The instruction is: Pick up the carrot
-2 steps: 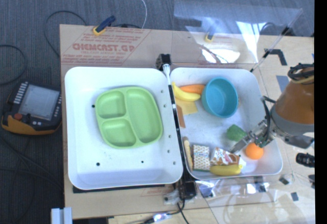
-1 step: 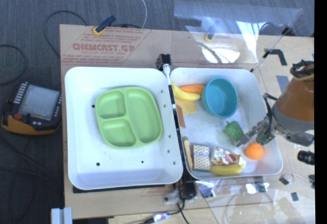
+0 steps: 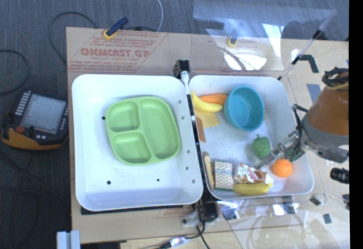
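The arm reaches in over the right bin's right edge, its gripper low beside the orange; whether its fingers are open or closed cannot be told. The board behind the left bin reads "CHEMCAST GP". The carrot lies at the right bin's back left corner, touching a banana.

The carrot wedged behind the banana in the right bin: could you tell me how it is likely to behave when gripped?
The carrot looks like rigid toy plastic, so probably stiff and light. Its smooth, tapered shape may slip from a pinch. Lying against the banana and blue bowl, it likely cannot roll far, but leaves fingers little room.
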`<state>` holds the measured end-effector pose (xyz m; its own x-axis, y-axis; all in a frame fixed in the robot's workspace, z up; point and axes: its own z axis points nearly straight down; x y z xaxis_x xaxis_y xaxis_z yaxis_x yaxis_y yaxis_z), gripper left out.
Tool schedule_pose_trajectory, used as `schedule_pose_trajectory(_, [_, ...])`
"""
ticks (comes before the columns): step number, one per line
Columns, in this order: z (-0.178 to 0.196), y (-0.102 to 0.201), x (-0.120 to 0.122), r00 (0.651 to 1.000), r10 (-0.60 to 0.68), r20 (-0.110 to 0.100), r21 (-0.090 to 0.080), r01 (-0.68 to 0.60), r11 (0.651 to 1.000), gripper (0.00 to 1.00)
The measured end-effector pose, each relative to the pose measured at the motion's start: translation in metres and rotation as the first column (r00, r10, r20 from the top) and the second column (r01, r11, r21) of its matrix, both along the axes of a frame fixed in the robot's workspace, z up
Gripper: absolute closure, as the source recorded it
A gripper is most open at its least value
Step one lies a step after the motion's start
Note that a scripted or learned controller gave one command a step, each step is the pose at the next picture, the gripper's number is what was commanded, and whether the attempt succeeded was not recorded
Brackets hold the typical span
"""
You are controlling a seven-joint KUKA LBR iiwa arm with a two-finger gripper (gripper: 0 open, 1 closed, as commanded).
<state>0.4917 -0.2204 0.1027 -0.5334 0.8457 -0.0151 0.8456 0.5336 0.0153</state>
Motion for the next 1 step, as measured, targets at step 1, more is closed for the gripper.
schedule_pose_trajectory(1, [-0.0097,0.0055,0.0020,0.952,0.306,0.006,-0.014,-0.305,0.952,0.00])
